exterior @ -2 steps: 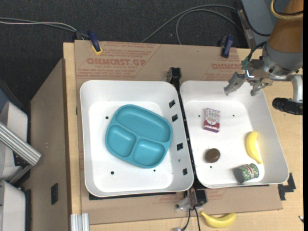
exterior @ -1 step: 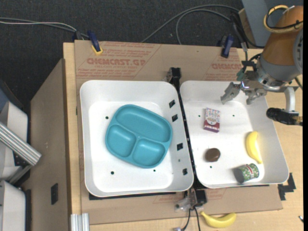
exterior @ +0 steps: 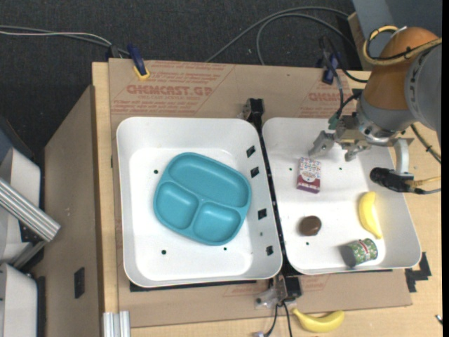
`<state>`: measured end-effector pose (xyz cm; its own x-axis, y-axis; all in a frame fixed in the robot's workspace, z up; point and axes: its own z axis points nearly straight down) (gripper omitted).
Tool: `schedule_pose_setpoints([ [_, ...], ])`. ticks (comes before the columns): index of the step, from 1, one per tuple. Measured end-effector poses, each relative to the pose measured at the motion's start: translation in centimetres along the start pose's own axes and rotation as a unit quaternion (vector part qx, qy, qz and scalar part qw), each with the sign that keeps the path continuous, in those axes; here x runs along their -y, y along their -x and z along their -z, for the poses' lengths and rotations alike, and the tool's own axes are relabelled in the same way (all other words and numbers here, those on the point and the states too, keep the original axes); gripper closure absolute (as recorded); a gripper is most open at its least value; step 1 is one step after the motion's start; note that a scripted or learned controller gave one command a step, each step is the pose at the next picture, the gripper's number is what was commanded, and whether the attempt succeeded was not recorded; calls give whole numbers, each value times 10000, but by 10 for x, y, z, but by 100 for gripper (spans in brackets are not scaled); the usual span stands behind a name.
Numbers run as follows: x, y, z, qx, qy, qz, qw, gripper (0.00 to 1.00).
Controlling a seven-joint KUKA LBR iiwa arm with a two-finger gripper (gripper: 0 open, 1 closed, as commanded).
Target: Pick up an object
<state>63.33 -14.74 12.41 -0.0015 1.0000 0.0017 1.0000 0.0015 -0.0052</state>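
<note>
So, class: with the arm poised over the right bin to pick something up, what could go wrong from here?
1. The gripper hangs open over bare bin floor beside the small box; closing there would probably grab nothing.
2. The banana and can lie near the right bin's rim, which might block a finger.

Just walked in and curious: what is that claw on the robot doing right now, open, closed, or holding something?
Gripper: open, fingers spread, nothing between them, poised over the right bin, up and to the right of the small red packet.
</note>
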Motion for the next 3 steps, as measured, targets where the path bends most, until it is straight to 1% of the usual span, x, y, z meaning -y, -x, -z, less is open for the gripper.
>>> schedule_pose_setpoints([
  [1, -3, -1, -35, -10, 41, -2, 10000, 0],
  [2, -7, -2, -19, 0, 114, 8, 9999, 100],
  [3, -4, 7, 37, 17, 52, -8, 10000, 100],
])
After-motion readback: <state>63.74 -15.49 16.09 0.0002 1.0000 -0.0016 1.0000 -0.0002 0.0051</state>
